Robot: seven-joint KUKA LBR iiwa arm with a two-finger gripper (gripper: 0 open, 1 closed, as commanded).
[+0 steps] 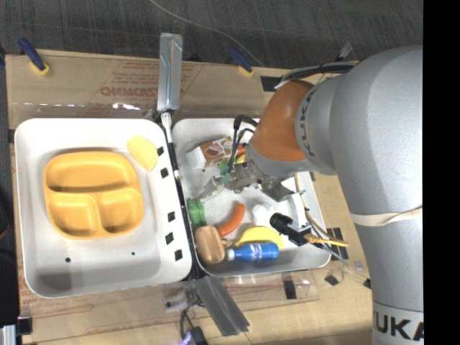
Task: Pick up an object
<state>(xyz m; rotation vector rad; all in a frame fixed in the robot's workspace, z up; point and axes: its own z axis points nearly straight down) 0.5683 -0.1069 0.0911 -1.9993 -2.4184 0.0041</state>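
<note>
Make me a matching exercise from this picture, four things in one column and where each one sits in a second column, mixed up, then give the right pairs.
Things:
1. yellow divided plastic tray
2. small pale yellow block
3. blue plastic bottle
4. round wooden-brown block

Places:
A. near front edge of the right bin, lying on its side
B. middle of the left bin
C. front left corner of the right bin
D. back right of the left bin, beside the tray

Pairs: 1-B, 2-D, 3-A, 4-C
</note>
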